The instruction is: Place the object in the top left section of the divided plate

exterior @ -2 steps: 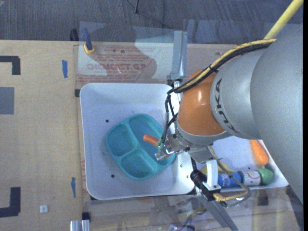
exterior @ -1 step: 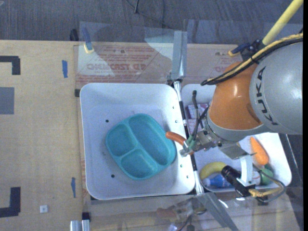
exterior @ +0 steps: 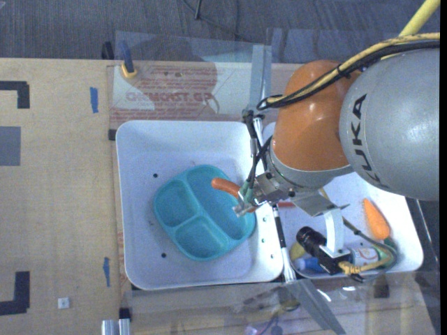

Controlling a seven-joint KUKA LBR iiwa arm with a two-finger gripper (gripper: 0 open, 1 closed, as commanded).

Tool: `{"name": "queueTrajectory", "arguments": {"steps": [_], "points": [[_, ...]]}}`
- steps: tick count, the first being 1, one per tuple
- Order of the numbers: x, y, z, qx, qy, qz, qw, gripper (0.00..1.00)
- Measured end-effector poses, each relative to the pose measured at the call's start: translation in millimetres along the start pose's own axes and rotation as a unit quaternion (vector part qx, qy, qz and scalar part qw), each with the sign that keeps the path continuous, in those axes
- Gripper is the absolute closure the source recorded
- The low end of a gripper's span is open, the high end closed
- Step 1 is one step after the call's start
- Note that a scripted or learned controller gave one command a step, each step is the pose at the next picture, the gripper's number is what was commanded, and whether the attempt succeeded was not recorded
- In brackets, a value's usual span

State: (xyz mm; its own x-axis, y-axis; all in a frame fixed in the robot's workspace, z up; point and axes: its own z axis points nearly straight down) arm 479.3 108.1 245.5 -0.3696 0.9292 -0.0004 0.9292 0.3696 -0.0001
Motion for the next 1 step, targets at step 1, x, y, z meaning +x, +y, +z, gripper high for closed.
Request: {"name": "queueTrajectory", "arguments": {"steps": [1], "points": [[38.6,16.7,47.4,0.0,0.001,-0.266,0.964,1.0]]}}
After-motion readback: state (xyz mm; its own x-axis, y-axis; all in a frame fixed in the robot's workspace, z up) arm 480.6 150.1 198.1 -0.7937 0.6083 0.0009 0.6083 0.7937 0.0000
